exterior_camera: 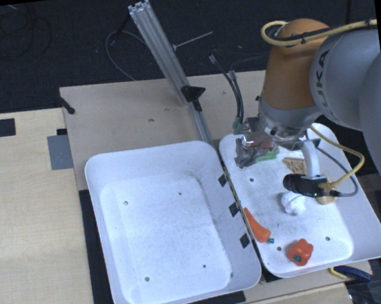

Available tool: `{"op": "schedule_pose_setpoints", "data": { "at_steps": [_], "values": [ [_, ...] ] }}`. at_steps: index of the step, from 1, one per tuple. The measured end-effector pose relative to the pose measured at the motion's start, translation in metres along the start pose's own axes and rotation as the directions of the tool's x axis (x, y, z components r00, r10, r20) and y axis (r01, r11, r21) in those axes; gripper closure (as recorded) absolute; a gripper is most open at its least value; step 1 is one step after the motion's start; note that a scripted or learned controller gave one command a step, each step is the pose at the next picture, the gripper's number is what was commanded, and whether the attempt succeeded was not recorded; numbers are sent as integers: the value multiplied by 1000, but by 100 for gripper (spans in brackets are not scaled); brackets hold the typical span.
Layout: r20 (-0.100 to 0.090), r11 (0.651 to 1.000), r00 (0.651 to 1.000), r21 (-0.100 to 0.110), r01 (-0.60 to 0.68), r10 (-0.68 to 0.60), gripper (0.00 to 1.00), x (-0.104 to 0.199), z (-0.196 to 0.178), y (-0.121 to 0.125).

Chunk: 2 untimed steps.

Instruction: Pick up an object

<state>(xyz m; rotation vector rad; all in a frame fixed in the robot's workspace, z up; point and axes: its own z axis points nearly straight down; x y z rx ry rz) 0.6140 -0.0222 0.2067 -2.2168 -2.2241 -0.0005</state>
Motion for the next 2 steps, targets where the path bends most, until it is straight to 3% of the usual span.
{"op": "schedule_pose_setpoints", "data": {
  "at_steps": [2],
  "values": [
    [1,1000,1000,1,-1,1,100,102,-8,3]
  ]
}}
